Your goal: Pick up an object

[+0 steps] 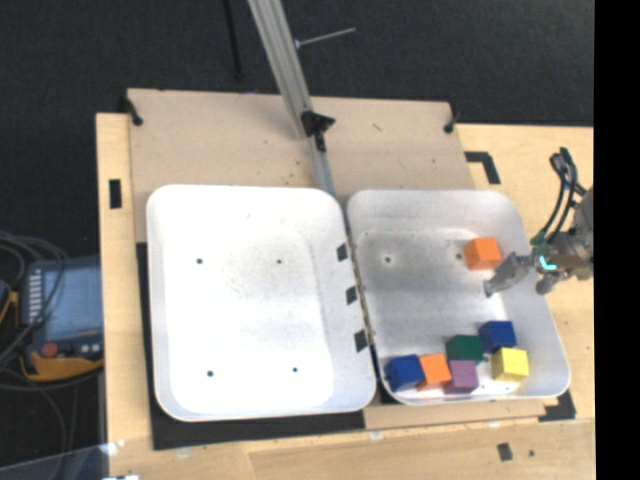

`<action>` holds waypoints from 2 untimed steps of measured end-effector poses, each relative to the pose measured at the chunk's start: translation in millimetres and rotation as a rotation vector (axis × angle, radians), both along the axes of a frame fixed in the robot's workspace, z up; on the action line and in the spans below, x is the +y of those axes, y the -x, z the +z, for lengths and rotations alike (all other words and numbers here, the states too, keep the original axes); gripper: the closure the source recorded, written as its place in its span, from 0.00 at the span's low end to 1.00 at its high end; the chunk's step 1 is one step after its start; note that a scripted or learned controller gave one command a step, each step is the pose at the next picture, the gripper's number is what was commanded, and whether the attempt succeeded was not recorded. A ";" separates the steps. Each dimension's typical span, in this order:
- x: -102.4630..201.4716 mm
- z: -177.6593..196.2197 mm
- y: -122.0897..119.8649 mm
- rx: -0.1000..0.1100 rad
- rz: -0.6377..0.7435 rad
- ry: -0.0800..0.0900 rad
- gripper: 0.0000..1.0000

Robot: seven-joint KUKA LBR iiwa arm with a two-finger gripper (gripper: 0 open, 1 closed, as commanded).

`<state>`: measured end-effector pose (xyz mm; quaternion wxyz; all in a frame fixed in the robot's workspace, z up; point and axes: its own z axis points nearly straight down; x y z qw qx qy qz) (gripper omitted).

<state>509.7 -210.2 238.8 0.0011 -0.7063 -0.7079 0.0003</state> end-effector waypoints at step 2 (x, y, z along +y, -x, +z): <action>4.3 -41.6 1.0 0.001 -0.005 0.002 0.00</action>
